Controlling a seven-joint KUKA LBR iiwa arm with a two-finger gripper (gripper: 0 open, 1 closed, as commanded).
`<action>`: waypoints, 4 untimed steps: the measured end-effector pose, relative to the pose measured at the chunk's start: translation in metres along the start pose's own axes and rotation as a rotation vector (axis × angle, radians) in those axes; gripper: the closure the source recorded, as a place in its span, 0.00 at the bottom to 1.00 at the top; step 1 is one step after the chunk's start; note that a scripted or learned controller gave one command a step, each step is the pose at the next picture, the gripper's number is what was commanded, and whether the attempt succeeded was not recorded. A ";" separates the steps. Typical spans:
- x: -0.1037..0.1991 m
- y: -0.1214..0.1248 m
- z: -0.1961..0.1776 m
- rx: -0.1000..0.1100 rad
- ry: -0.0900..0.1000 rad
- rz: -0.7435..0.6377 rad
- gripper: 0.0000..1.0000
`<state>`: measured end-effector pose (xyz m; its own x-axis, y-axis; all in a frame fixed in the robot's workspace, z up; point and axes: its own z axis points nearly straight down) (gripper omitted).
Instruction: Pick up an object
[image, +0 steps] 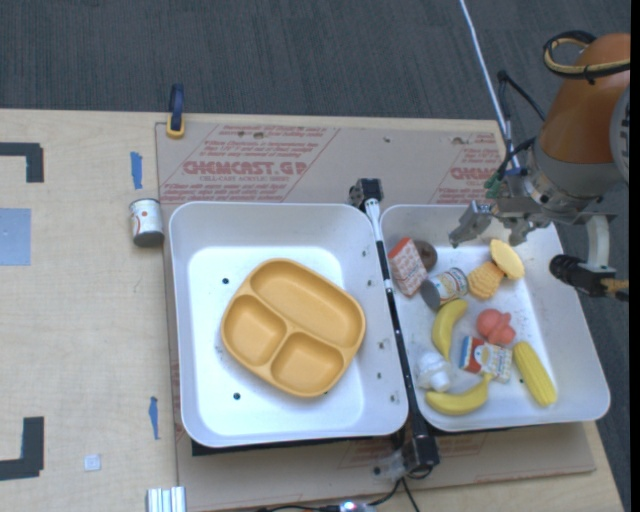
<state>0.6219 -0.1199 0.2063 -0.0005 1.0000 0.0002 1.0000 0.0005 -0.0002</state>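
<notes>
White right bin (590, 395): corn (533, 372) lies lengthwise toward near-right corner; fingers (468, 228) spread.

Both white bins (190, 300) looked of smooth, glossy plastic; the yellow divided plate (292, 327) was matt plastic. The desk (70, 330) showed pale, matt wood. The claw (497, 222) appeared of dull grey metal.

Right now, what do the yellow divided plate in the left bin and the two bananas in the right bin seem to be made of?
Divided plate: likely molded plastic, matte, with an even yellow colour and soft rounded compartment edges. Bananas: probably plastic toy food, smooth with a slight sheen and a uniform yellow; foam or rubber can't be ruled out.
</notes>
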 end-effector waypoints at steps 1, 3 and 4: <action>0.011 -0.024 0.111 -0.001 0.000 0.000 0.00; 0.023 -0.048 0.109 -0.008 -0.001 0.002 1.00; 0.128 -0.143 0.022 0.002 0.001 0.000 1.00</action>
<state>0.4793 0.0082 0.1845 -0.0006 1.0000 0.0016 1.0000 0.0006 -0.0024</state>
